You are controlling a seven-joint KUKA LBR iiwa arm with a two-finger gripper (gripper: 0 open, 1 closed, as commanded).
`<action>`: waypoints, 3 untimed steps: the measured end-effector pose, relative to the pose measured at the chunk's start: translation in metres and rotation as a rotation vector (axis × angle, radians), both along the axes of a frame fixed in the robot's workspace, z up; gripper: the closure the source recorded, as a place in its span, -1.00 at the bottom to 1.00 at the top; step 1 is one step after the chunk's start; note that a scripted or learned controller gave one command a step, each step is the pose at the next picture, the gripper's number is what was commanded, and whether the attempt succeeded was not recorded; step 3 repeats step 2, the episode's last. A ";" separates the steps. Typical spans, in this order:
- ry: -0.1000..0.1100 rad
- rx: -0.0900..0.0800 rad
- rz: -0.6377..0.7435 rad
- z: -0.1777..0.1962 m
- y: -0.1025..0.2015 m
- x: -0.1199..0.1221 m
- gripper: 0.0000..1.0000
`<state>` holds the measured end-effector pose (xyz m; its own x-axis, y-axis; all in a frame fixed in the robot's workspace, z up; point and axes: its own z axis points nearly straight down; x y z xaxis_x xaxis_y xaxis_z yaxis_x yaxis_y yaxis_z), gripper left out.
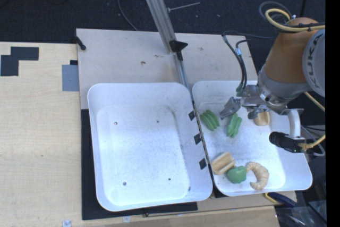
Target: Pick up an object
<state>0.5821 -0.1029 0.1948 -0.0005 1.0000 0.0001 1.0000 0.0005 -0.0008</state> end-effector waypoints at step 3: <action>-0.006 0.000 -0.041 0.061 0.038 -0.095 -1.00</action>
